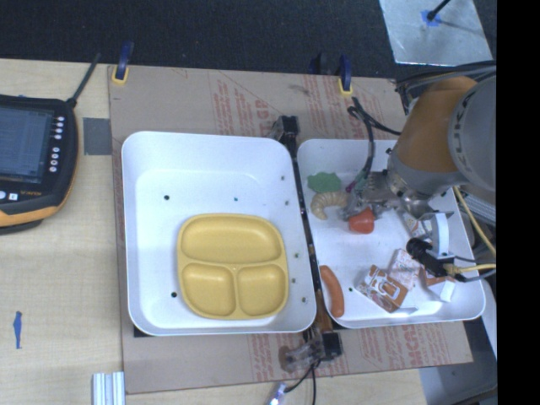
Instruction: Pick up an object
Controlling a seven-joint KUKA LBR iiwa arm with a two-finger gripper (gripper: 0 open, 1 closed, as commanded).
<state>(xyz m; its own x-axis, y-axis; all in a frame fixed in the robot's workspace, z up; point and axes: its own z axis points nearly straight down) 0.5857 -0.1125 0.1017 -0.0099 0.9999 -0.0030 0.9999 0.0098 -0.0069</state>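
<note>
Fingers on the gripper [369, 199] are hard to make out, so can't tell if they're spread or closed. They sit low in the right bin [472, 310], right over a small red tomato-looking thing [362, 222], touching or nearly touching it. Just left of that there's a croissant [326, 203] with a green leafy piece [324, 181] above it. A hot dog [332, 290] lies by the bin's left wall, and a brown snack packet [385, 286] is toward the front. Left bin [139, 226] holds a yellow divided tray [234, 265]. An orange-edged tablet [29, 160] sits on the tabletop [51, 310] at far left.
</note>
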